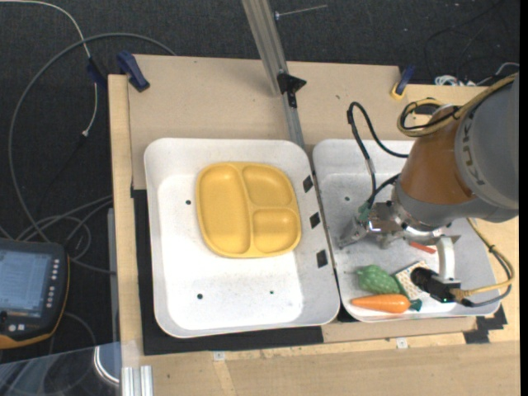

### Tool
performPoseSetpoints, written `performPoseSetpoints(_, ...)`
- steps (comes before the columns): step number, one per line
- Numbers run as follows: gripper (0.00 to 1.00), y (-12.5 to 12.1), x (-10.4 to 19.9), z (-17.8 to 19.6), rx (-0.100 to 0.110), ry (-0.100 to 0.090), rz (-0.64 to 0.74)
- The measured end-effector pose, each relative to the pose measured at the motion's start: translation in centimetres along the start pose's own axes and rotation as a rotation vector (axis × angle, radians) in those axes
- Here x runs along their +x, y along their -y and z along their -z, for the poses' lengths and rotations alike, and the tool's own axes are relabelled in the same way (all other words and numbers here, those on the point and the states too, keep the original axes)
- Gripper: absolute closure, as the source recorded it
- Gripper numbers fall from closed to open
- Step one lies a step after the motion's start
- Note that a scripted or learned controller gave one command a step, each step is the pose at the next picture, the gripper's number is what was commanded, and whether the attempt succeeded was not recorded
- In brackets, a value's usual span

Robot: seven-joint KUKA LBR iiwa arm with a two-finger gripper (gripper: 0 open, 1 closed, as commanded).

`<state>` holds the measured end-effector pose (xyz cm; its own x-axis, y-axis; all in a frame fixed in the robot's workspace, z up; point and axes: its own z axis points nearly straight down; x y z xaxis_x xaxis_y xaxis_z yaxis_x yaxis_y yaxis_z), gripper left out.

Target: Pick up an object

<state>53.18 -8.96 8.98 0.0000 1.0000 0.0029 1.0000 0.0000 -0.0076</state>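
I see the fingers [353, 236] low over the right bin [330, 180], but I cannot tell whether they are apart or together. The toy carrot [380, 304] lies at the bin's near edge, a green toy [377, 279] just behind it. A yellow divided plate [247, 209] sits in the left bin [173, 246].

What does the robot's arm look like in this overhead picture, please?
The arm is bulky and rounded, grey with a broad orange band above the wrist. Black cables loop beside it, and the gripper is a small metallic silver assembly.
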Motion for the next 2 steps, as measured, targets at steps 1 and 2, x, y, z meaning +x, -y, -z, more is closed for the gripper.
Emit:
performPoseSetpoints(1, 1.00, -0.2, 0.0, 1.4, -0.007, 0.001, 0.001)
performPoseSetpoints(2, 1.00, -0.7, -0.2, 7.7, -0.016, 0.004, 0.001)
